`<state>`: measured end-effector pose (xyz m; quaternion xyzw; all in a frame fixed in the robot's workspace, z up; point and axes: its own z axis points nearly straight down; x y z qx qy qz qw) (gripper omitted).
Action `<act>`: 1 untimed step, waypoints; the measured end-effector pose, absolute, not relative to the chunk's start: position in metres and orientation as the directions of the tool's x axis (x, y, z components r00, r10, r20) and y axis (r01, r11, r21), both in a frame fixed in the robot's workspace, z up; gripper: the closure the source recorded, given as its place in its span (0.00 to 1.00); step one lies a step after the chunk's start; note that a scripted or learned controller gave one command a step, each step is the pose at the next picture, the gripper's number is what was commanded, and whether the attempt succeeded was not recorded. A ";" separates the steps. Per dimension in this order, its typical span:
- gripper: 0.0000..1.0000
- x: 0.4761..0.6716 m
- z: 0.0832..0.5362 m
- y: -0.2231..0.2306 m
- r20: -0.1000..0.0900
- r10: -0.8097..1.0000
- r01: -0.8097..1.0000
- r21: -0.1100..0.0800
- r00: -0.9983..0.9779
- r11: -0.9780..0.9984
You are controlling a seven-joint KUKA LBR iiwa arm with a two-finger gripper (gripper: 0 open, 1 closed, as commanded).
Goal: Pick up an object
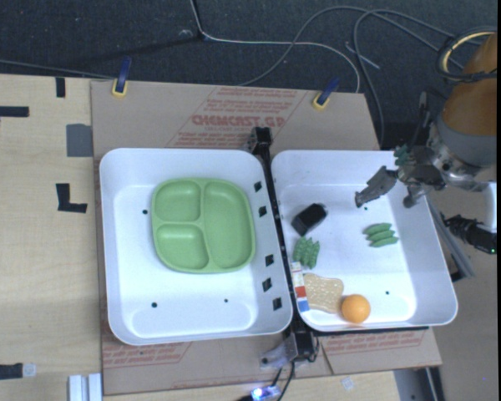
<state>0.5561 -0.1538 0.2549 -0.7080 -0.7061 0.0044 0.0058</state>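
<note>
Hovering pincer [392,187] over right bin [430,249] far edge, spread, nothing between fingers. Nearest: green pods [381,236], prob light, firm, slippery; grip across narrow width.

The brown board [234,115] under the bins carries red print behind them; its largest line seems to read "CHEMCAST GP", and the smaller lines around it are too blurred to read. More red print shows on the board's front edge, also unreadable. A small packet [299,289] in the right bin [417,299] bears red and blue marks, too small to make out.
</note>
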 end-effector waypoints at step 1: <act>0.00 0.558 0.262 -0.153 0.000 1.000 1.000 -0.002 -0.001 0.001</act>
